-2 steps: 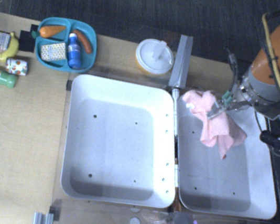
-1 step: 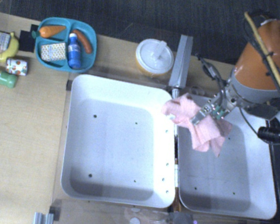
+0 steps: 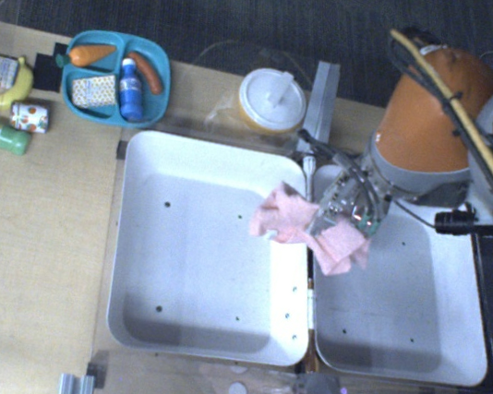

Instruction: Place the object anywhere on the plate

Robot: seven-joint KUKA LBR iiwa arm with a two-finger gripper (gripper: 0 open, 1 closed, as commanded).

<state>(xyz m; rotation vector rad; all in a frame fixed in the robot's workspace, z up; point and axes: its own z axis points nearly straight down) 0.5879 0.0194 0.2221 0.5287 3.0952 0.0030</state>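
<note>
Sprawling over the seam between both white bins (image 3: 197, 324), that pink cloth (image 3: 294, 220) is looking light and floppy (bunched middle's grabbable), gripper (image 3: 349, 209) fingers' state I can't tell.

Left bin (image 3: 197, 324): floor open. Obstacle: pink cloth (image 3: 302, 226) draped over the shared rim, upper centre of frame.

Pink cloth (image 3: 302, 226), crumpled, draped across both bins' rims
</note>
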